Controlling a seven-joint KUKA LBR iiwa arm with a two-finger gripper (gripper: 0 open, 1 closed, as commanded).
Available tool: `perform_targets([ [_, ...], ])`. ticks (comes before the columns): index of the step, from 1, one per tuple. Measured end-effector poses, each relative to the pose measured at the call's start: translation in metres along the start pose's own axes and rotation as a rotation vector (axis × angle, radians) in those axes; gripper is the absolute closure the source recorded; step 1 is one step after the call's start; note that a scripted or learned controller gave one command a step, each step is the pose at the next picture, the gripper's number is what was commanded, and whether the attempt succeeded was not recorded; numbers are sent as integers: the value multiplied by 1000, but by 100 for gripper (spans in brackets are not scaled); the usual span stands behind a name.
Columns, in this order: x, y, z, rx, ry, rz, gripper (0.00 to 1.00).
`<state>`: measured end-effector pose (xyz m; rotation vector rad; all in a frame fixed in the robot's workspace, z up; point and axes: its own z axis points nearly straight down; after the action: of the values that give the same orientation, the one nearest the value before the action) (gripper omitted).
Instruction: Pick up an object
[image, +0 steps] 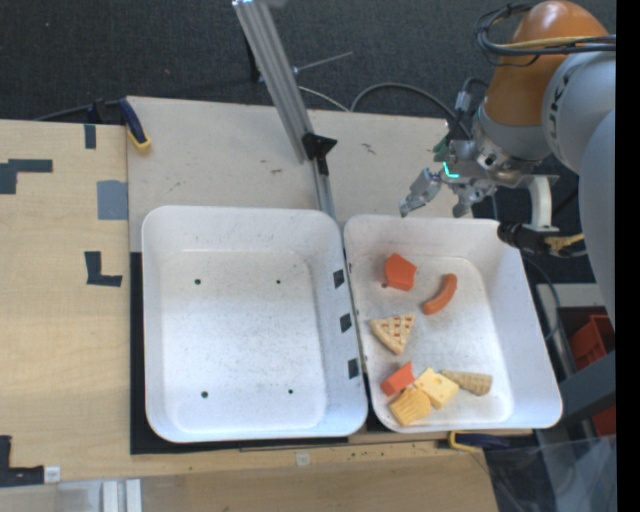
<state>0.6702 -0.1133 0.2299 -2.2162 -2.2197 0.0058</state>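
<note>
While the arm (560, 80) is held above the far right corner of the bench (230, 150), no object is carried, so the approach step is judged to be in hand and the pick itself not yet begun. The gripper (440, 192) is seen just beyond the far rim of the right bin (530, 330), with its two fingers spread apart and nothing between them.

Two shallow white bins are counted, set side by side with their inner rims touching. The left bin (240, 320) is shown with only dark specks on its floor. All candidate objects lie in the right bin, and seven are counted:

- one tan waffle wedge (394, 331), near the middle of the bin's left side;
- one orange-red block (399, 271), at the far left;
- one sausage-shaped piece (439, 294), just to the right of the block;
- one pale yellow cheese piece (436, 386), at the near edge;
- one orange-yellow ridged piece (410, 405), touching the cheese piece;
- one beige cone-shaped piece (470, 382), just right of the cheese piece;
- one small red piece (397, 377), touching the ridged piece.

For the next move, the gripper is to be brought inward over the bin and lowered onto a single object. The orange-red block or the sausage-shaped piece is judged the easier target, since each lies apart from its neighbours and nearest the gripper. The four near-edge pieces are crowded, and a clean closure there is judged less likely.
</note>
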Motion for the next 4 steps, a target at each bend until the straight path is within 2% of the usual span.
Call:
perform_targets([
  [1,0,1,-3,-4,-1,-1,0],
  [3,-14,10,105,2,-2,0,0],
  [4,-16,6,143,17,-1,3,0],
])
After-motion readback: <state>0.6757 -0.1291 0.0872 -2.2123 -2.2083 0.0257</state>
